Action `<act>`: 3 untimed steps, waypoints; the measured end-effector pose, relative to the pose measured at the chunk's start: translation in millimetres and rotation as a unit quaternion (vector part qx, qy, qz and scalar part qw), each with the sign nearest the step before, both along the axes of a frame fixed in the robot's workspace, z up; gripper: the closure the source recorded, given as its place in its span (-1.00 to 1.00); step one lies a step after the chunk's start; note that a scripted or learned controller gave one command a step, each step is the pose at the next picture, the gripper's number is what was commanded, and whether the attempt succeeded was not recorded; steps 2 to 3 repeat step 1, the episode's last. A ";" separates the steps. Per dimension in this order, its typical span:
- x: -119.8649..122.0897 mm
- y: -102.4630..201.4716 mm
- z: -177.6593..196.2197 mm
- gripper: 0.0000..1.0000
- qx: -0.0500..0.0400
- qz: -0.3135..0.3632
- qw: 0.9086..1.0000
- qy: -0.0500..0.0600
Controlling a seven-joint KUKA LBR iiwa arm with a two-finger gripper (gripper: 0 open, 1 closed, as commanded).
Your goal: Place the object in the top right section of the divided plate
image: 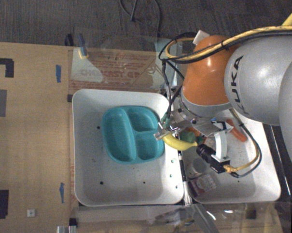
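Teal plate: the divided plate (130, 134) lies in the left bin (86, 149), left of frame centre, with three sections; its right edge sits close to the wall between the two bins.
Target section: the upper-right compartment, nearest the arm, probably why the wrist hangs just there.
Object: a yellow banana (180, 143) lies across the seam between the bins, its left tip at the plate's right rim, its body running right and slightly down toward the right bin (263, 186).
Gripper: the gripper (163, 130) sits at the plate's right edge, just above the banana's left end (the metal parts are small and partly under the wrist). Whether it is spread or closed, or gripping the banana, I cannot tell.
Arm: the grey arm (264, 70) with its orange band fills the upper right of the frame, hiding much of the right bin.
Clutter: an orange item (237, 133) and something green (188, 136) lie in the right bin beside the banana.
Judgement: the banana appears not yet inside the target section; a short move left and up in the frame would carry it over the rim.
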State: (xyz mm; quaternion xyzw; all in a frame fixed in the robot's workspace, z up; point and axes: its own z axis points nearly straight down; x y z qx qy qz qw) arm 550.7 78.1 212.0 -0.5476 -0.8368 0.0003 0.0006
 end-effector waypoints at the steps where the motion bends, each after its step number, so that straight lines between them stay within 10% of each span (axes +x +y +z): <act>1: 0.1 -0.4 0.1 -1.00 0.000 0.000 1.000 0.000; 3: 0.1 -0.4 0.1 -1.00 0.000 0.000 1.000 0.000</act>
